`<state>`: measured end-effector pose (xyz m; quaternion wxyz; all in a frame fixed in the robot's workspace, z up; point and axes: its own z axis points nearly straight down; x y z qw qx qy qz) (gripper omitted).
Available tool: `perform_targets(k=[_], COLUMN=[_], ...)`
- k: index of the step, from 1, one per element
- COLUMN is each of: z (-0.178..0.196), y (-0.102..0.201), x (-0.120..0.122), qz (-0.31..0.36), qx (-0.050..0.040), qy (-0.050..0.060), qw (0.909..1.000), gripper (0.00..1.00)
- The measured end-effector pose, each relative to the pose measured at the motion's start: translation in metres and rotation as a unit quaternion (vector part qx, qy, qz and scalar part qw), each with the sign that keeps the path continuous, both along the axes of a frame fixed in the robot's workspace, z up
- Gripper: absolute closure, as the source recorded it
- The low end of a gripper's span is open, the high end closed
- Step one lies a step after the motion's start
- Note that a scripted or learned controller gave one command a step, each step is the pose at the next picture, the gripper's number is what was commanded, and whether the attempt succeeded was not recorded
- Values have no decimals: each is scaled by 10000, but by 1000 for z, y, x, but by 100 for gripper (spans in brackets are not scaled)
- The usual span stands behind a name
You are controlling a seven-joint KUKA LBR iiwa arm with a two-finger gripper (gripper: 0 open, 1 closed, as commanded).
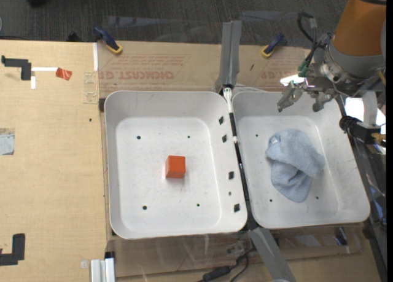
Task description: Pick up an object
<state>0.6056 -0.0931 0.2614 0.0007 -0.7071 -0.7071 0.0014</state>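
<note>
Hovering over the far edge of the right white bin (353,210), the arm's 2-finger hand (302,98) is spread open and empty. The crumpled grey-blue cloth (295,163) lies below; the small orange cube (175,167) sits in the left white bin (123,213). Nothing is picked yet.

Even, fairly bright overhead light washes both white bins (116,152), which read clean but slightly overexposed, with only soft shadows under the orange block (175,167) and the grey cloth (295,164). A small glare spot flares beside the arm's wrist (307,81) (upper right). Focus is sharp centrally, a little softer toward the edges.
</note>
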Motion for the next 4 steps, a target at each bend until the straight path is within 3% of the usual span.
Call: perform_targets(k=[1, 2, 3, 4], z=[-23, -150, -70, -7], y=[-5, -5, 59, 47], x=[-20, -73, -28, -115], qz=[-543, -528, 430, -1089], qx=[1, 5, 1, -4], qy=[0, 7, -11, 2], qw=[9985, 9986, 9991, 9941], gripper=[0, 0, 0, 0])
